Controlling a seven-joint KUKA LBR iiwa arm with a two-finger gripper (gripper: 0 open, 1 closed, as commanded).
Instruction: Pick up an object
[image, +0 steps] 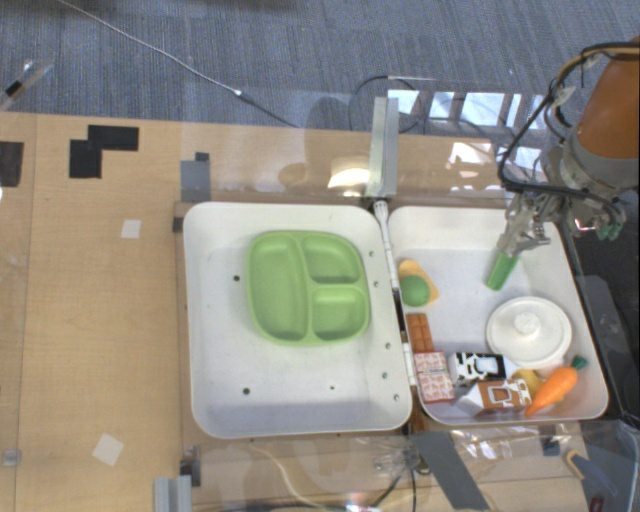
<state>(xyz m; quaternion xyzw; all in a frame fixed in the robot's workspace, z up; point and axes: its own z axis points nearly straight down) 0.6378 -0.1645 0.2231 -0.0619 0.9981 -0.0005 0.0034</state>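
The gripper (521, 238) hangs over the right bin (455, 262), its jaws clamped on a green cylinder (502, 268) that tilts just above the white lidded bowl (528, 331); a carrot (553, 390) lies right of and below that bowl

Seen from above at a slant: 2 shallow white bins side by side on a tan tabletop (90, 330). In the left bin (215, 390), a green divided plate (306, 287) with 3 compartments. Over the right bin (455, 250), the gripper (520, 238) with a green cylinder (501, 270) between its fingers, tilted and hanging down. Below it, a white lidded bowl (528, 331). Near the divider, a green and yellow toy (415, 285). Along the near wall, a brown bar (419, 331), a red-patterned packet (432, 377), a black-and-white carton (478, 366), and an orange carrot (553, 390).
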